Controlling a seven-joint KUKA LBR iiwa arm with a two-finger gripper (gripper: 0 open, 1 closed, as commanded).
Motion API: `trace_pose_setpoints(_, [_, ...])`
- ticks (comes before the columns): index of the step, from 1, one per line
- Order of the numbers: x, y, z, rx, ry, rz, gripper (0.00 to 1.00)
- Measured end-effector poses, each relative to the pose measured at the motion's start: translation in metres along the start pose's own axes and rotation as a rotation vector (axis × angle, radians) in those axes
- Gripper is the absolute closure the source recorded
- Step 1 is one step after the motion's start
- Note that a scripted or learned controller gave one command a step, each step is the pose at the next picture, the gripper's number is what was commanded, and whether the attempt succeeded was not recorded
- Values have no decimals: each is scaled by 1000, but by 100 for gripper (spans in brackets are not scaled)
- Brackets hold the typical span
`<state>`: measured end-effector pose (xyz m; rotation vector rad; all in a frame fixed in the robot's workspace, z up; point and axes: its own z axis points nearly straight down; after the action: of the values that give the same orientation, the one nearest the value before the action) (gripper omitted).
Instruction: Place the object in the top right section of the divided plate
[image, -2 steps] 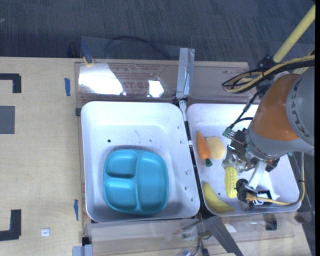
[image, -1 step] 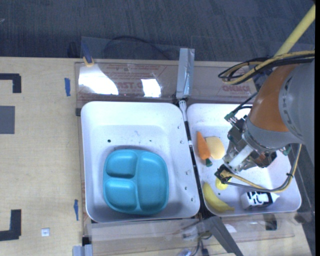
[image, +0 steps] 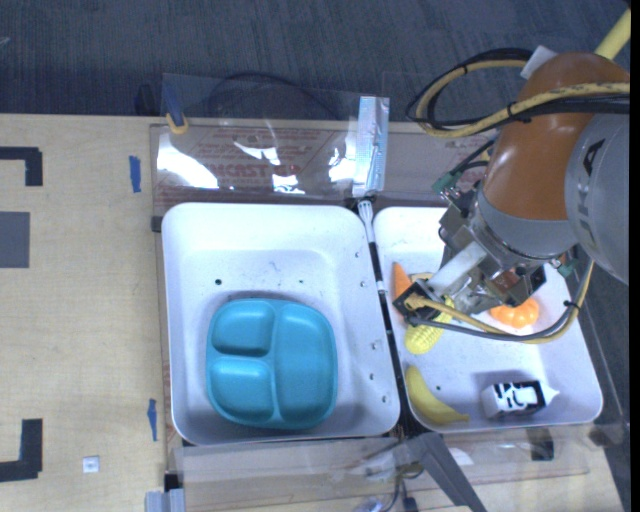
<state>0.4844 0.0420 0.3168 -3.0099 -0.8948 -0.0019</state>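
Note:
A blue divided plate (image: 272, 362) lies in the left bin (image: 190, 250), with nothing on it. My gripper (image: 497, 289) is down low over the middle of the right bin (image: 585, 385), largely hidden under the wrist. Right beside it on the bin floor rests an orange fruit-like piece (image: 517, 315). To its left are an orange carrot-like piece (image: 400, 277) and a yellow corn cob (image: 424, 337).
A yellow banana (image: 430, 401) lies at the right bin's front left corner. A black and white object (image: 516, 397) sits near the front right. A clear plastic sheet (image: 270, 160) stands behind the left bin.

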Motion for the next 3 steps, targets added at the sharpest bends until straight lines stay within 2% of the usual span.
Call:
trace_pose_setpoints(1, [40, -57, 98, 0, -7, 292, 100])
trace_pose_setpoints(2, [88, -102, 222, 0, 3, 366, 100])
trace_pose_setpoints(3, [115, -52, 16, -3, 3, 196, 100])
